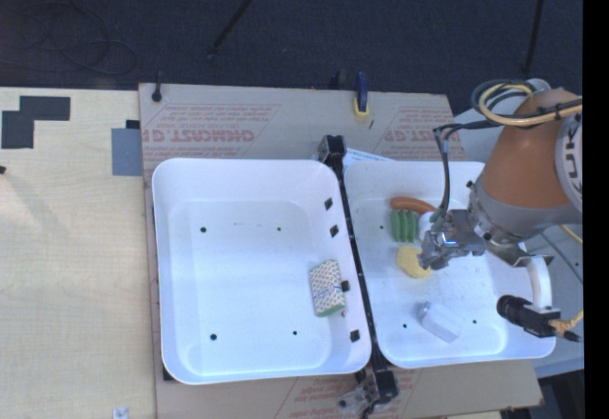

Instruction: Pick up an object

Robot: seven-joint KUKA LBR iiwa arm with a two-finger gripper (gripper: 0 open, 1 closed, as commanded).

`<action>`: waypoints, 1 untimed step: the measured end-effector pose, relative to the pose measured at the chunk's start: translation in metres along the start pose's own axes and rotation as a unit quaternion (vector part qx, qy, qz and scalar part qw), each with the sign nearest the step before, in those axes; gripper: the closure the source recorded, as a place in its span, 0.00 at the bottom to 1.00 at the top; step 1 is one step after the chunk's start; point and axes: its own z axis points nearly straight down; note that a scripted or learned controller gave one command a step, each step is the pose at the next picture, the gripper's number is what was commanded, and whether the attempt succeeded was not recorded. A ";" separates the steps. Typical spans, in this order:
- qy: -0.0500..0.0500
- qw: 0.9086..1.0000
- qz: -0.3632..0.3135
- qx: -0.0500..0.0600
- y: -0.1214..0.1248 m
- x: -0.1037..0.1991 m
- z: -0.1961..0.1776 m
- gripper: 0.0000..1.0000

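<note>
Looking at the right bin [381,331], you've got a small cluster of stuff packed close together near its middle. The yellow object [410,262] is your landmark here: it sits roughly mid-bin, a bit toward the divider where the two bins meet. Just behind it, toward the far wall, there's a green ridged piece [403,226], and right behind that an orange sausage-shaped thing [411,205] lying crosswise. Those two touch or nearly touch each other, and the green one sits just beside the yellow object. Toward the near wall from the yellow object, well apart from it, a pale grey block [441,322] lies flat on the bin floor.

Over in the left bin [190,217], the patterned green-and-white object [326,288] leans near the divider, on the other side of it from the yellow object.

Your gripper [434,250] is down in the right bin, right up against the yellow object's right-hand edge, apparently touching it or just above it. The green piece is close enough to crowd that side. Honestly, the metal bits at the tip are a blurry jumble, so you can't tell how far apart they are, or whether anything sits between them. A black cable [444,169] arcs up behind the wrist.
</note>
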 end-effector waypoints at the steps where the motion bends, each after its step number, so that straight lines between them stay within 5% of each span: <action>1: -0.003 1.000 0.001 -0.010 0.008 0.055 -0.085 1.00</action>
